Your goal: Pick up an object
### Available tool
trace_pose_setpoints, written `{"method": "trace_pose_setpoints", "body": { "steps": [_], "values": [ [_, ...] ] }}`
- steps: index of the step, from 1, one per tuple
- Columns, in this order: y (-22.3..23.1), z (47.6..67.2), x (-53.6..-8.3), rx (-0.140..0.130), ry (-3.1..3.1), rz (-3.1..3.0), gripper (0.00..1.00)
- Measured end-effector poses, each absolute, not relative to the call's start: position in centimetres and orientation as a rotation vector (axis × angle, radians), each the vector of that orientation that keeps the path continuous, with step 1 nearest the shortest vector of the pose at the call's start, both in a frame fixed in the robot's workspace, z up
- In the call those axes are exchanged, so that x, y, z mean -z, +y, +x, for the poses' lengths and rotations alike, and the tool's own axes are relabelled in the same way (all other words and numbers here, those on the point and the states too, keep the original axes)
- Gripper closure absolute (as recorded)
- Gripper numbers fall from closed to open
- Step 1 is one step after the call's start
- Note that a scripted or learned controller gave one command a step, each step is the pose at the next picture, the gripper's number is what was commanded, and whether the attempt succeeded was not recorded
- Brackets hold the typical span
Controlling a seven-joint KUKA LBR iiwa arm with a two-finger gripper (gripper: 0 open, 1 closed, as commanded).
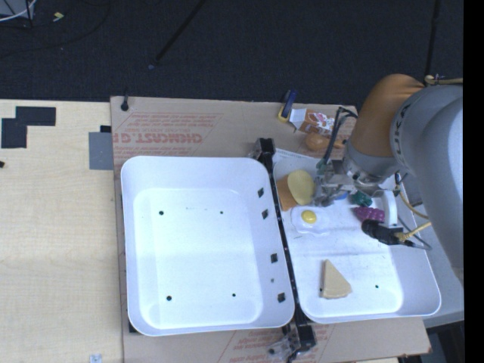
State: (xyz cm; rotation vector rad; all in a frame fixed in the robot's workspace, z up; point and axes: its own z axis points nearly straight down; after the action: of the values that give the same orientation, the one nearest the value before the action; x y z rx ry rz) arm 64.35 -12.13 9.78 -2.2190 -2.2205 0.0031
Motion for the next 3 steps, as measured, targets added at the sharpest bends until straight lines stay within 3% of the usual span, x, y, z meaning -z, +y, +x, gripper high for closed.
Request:
{"method": "trace_pose_setpoints", "body": {
  "steps": [1, 2, 3],
  "values": [
    [-8.5, 64.4, -10.1, -0.002, -2.221, -2.217, 1.0],
    [-8.7, 64.4, -8.8, -0.002, -2.221, -2.22, 1.0],
    [-9.1, 64.4, -8.9, -0.013, -2.228, -2.221, 0.0]
  ]
}}
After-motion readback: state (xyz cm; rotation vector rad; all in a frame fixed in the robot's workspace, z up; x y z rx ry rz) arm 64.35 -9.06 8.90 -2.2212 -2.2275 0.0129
